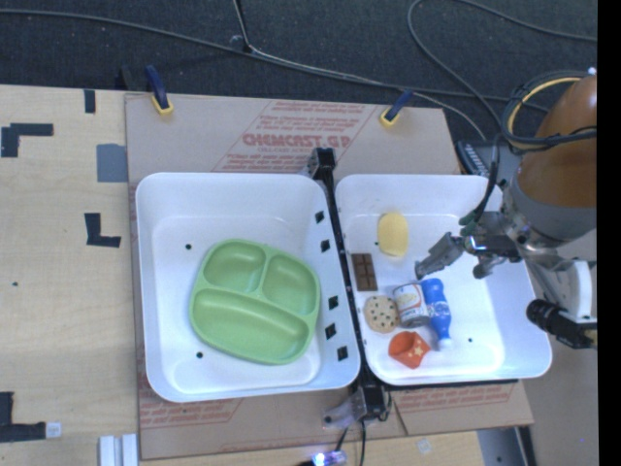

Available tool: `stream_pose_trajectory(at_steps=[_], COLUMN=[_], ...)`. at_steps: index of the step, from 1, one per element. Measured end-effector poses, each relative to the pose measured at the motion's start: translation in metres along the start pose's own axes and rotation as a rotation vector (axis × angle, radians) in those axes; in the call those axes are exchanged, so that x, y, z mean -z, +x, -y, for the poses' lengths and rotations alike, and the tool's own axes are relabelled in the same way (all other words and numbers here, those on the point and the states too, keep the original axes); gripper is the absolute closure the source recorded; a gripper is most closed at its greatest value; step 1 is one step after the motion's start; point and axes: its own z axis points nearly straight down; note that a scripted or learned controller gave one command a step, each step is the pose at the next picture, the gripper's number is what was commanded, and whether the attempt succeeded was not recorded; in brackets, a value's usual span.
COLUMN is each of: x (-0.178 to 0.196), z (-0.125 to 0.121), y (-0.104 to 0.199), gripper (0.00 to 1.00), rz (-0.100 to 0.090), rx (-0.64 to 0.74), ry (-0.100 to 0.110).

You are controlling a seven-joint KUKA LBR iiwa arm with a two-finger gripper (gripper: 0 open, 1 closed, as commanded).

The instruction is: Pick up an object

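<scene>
approach step, nothing picked yet

arm (558, 163) reaches in from the right over the right bin (485, 187). gripper (464, 252) hangs above the bin's middle-right part, fingers spread apart and released, nothing between them. one finger (437, 256) points left toward the objects, the other (490, 263) sits closer to the wrist.

candidates all in the right bin: yellow egg-shaped thing (393, 233) toward the far left, by itself; brown bar (365, 272) by the divider; cookie (379, 313); small can (410, 302) touching a blue bottle (436, 309); red piece (408, 349) at the near side. left bin (155, 260) holds a green divided plate (256, 301).

judgement: this looks like the pre-grasp stage, gripper near the can and bottle but above them, no contact seen. next move calls for dropping down and centering the open fingers around one item; can and bottle are touching so a clean grip there is tricky, the yellow one is easier, apart from the rest. which target is meant, cannot tell.
</scene>
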Motion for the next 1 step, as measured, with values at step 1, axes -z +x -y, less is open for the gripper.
stream_pose_trajectory(at_steps=[1], x=[0.0050], z=[-0.0018], y=[0.0002], gripper=[0.00], rz=[0.001], rx=[0.003], ry=[-0.010])
